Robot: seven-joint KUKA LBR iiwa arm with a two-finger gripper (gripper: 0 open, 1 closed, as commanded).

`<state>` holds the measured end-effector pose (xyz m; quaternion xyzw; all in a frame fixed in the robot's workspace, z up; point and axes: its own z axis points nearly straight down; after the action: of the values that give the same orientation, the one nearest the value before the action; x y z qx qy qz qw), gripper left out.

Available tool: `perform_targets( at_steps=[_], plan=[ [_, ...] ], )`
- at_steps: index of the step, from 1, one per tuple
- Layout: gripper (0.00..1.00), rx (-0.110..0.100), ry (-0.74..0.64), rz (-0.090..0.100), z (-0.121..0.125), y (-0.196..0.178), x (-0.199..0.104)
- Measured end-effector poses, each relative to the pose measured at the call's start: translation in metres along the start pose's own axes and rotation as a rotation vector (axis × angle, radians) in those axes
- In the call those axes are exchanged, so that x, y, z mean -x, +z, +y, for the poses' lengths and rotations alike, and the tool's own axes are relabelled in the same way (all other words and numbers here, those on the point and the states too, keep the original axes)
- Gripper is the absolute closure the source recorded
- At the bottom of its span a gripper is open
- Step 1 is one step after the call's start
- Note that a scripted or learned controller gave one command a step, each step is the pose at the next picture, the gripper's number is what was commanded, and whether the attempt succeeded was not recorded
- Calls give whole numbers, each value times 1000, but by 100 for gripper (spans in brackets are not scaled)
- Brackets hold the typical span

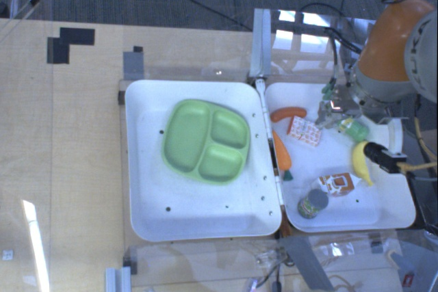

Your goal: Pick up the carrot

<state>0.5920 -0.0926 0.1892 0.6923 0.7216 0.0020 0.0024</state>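
Overall, the wooden bench [61,147] is the largest thing, and it carries two shallow white bins side by side. The left bin [198,222] holds a green plate [205,140] with three compartments. The right bin [356,215] holds several smaller things. The grey arm [400,44], with its wide orange band, comes in from the right above the far corner of the right bin. Its tool [333,108] hangs over the far part of that bin, near a small green object [354,128]; I cannot tell how its fingers stand, because they are too small and blurred.

Next in size, a banana [361,163] lies near the right wall, with a black part of the rig across it. The carrot [282,154] lies along the left wall of the right bin, its green tip toward the near side, well apart from the tool. A reddish sausage-like piece [288,113] lies just beyond it. Beside that is a white packet with red dots [304,131]. A small brown and white carton [337,183] and a grey can [313,204] are near the front. The printing on the packet and the carton is not readable.
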Motion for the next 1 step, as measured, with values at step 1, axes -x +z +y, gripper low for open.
perform_targets(
  at_steps=[1],
  plan=[
    [100, -5, 280, 0, -82, 66, 12]
  ],
)
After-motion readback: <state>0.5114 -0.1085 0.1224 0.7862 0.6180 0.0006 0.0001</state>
